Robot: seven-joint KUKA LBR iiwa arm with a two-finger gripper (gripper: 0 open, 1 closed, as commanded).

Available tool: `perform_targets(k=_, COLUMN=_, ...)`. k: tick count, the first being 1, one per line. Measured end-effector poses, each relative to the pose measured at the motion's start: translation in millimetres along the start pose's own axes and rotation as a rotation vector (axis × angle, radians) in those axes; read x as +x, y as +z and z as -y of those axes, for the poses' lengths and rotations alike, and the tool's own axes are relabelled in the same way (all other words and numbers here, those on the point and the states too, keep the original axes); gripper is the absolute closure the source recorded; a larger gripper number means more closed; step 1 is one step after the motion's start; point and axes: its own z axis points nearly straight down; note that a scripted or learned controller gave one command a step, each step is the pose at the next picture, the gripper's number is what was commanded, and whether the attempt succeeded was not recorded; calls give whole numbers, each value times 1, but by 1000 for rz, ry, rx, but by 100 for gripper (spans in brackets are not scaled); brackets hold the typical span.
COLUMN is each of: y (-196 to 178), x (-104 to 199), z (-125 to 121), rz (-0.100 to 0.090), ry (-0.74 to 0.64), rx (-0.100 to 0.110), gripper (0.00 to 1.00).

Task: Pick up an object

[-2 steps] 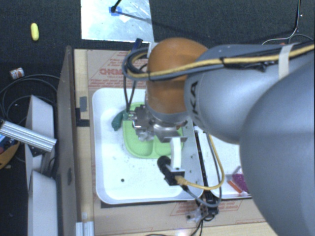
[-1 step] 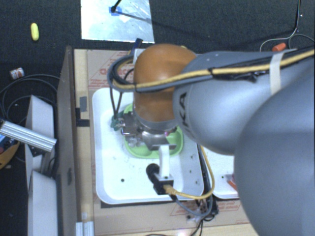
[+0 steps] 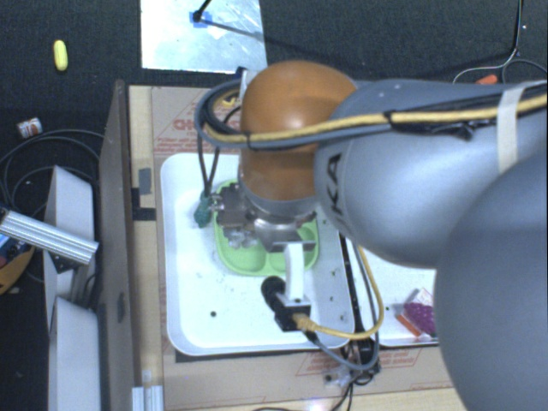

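My arm reaches in from the right, and its orange band and wrist hang over the left white bin [image 3: 184, 255]. Under the wrist lies a light green object [image 3: 235, 255], partly covered by the gripper mount. The gripper [image 3: 257, 234] points down onto that green object, its tips hidden by the wrist. A small teal piece [image 3: 202, 213] sits at the green object's left edge. In the right bin [image 3: 402, 336] lies a purple object [image 3: 419, 318] with a small orange piece beside it.
Cables run down from the wrist across the divider between the bins to the front edge. A cardboard sheet lies under the bins. A grey metal frame and a silver bar [image 3: 47, 236] stand to the left of the bench.
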Motion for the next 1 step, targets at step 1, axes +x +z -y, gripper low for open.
perform_targets(k=1, y=-4, x=-27, z=7, rz=2, ry=4, rx=3, gripper=100)
